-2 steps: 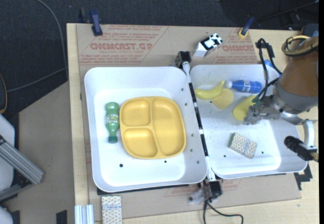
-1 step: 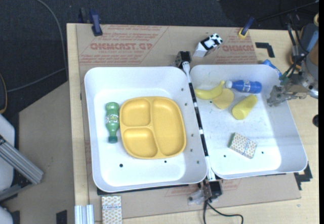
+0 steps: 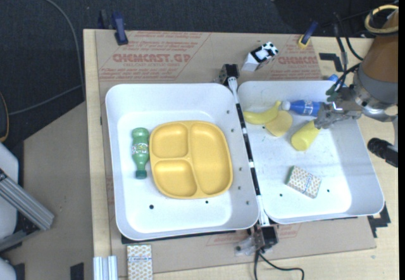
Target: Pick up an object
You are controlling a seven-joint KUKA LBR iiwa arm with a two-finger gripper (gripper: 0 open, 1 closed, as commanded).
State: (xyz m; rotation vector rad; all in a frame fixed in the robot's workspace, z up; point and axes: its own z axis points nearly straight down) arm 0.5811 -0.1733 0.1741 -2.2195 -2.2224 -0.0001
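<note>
In the right bin (image 3: 354,199) lie a yellow banana (image 3: 261,116), a yellow round piece (image 3: 279,124) beside it, a blue and white bottle (image 3: 302,107), a yellow cup (image 3: 305,136) on its side and a patterned square packet (image 3: 304,182). My gripper (image 3: 328,116) hangs over the bin's upper right part, just right of the bottle's end and just above and right of the yellow cup. I see nothing held in it.
The left bin (image 3: 126,209) holds a yellow divided plate (image 3: 190,159) and a small green bottle (image 3: 140,152) to its left. A black and white toy (image 3: 262,54) and blue clamps (image 3: 119,27) sit on the cardboard behind the bins. Cables run near the arm at right.
</note>
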